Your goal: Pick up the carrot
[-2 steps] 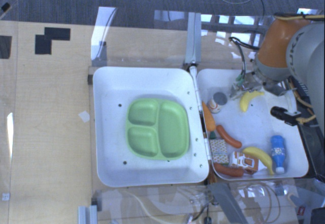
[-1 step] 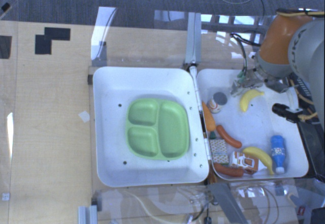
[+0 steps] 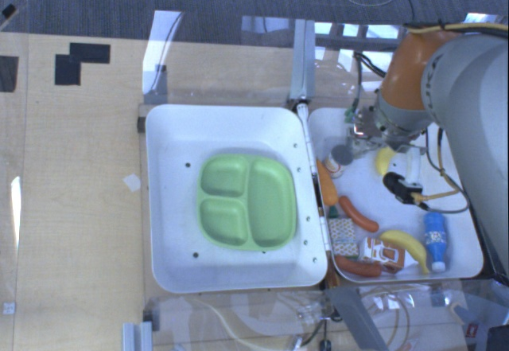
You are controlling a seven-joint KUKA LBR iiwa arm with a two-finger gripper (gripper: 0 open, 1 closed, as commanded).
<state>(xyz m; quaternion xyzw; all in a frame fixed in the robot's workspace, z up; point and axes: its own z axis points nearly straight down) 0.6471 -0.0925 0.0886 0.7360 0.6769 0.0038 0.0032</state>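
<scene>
camera view | carrot lies along left wall of right bin, tight against the divider, hot dog just beside | end effector hovers near carrot's upper end, opening cannot be told, nothing visibly held | risk: wall blocks one side of the grasp, carrot slips or hot dog gets caught instead

Two bins, two bananas, two sausages, one carrot.
</scene>
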